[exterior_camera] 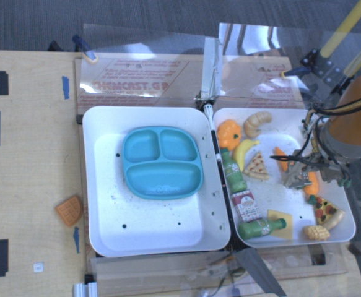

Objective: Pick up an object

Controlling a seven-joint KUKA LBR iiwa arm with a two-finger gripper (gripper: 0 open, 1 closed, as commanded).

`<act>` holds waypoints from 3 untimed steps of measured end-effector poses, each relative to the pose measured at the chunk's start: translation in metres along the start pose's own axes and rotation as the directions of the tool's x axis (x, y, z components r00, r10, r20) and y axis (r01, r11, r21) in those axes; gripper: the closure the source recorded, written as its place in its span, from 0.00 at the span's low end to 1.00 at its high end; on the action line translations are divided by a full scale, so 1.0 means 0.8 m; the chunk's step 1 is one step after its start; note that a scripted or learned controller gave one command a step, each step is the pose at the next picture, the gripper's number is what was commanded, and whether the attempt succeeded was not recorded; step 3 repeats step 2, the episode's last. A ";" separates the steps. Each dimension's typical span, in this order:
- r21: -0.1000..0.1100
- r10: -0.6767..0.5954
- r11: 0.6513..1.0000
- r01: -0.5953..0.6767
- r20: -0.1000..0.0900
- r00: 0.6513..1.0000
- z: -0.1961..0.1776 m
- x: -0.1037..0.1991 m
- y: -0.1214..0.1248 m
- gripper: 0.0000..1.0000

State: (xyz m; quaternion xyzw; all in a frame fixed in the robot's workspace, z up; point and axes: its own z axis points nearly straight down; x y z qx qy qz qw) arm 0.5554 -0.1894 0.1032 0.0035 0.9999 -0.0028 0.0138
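Reaching in from the right, my arm dips the gripper into the right bin; finger state I cannot tell.

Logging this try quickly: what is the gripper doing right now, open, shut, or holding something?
Gripper: low in the right bin beside an orange toy; open or shut cannot be told.

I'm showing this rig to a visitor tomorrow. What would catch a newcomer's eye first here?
Likely the bright blue divided plate lying alone in the left bin. Next, the right bin, crowded with toy food: an orange pumpkin, a banana, a pizza slice and a green bottle. The gripper hangs low over that bin's right half.
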 end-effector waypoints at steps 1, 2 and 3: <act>-0.001 0.000 1.000 0.000 -0.002 1.000 0.001 0.001 0.000 0.00; -0.003 -0.001 1.000 0.001 -0.016 1.000 0.018 -0.001 -0.003 0.00; -0.003 -0.001 1.000 0.001 -0.016 1.000 0.018 -0.001 -0.003 0.00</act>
